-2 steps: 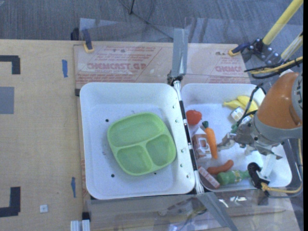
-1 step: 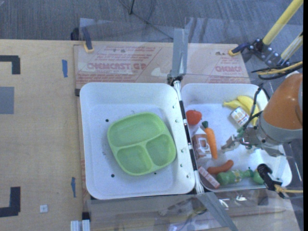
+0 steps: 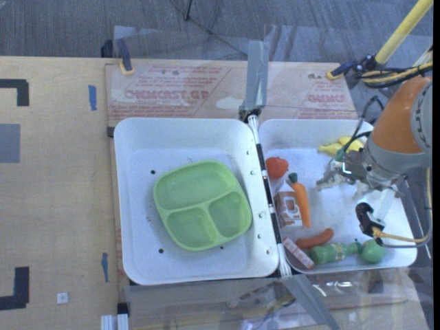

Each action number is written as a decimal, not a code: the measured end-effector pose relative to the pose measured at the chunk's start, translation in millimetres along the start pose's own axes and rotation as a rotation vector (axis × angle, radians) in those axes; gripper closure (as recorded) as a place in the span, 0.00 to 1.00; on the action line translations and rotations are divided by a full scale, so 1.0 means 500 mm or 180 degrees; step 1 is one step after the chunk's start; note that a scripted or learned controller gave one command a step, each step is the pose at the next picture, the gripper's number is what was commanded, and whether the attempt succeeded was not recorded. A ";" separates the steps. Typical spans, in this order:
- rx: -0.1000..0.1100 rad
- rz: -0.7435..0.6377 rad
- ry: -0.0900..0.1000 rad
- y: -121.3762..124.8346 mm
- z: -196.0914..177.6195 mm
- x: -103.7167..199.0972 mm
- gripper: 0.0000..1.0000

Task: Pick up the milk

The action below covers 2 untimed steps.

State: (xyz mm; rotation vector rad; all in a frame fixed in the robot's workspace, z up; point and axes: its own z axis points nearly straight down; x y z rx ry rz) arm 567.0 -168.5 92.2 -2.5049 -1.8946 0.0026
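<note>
The milk (image 3: 287, 209) lies flat in the right bin (image 3: 405, 256) against its left wall, long axis running near-to-far; the gripper (image 3: 331, 179) hovers just right, grasping nothing; its opening I cannot tell.

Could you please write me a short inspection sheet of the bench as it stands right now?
Surface: two white bins side by side, left bin and right bin, on a wooden bench.
Job's things: milk carton lies by the right bin's left wall, untouched.
Clutter: green divided plate in the left bin; tomato, carrot, sausage, green bottle, banana in the right.
Grippers: gripper hovers over the right bin, holding nothing.
Cables: black cable on the floor.
Surroundings: grey carpet.
</note>
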 end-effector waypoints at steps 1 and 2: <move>0.0017 0.0199 0.0003 -0.116 -0.067 0.043 0.00; 0.0002 0.0273 0.0008 -0.142 0.006 -0.097 0.00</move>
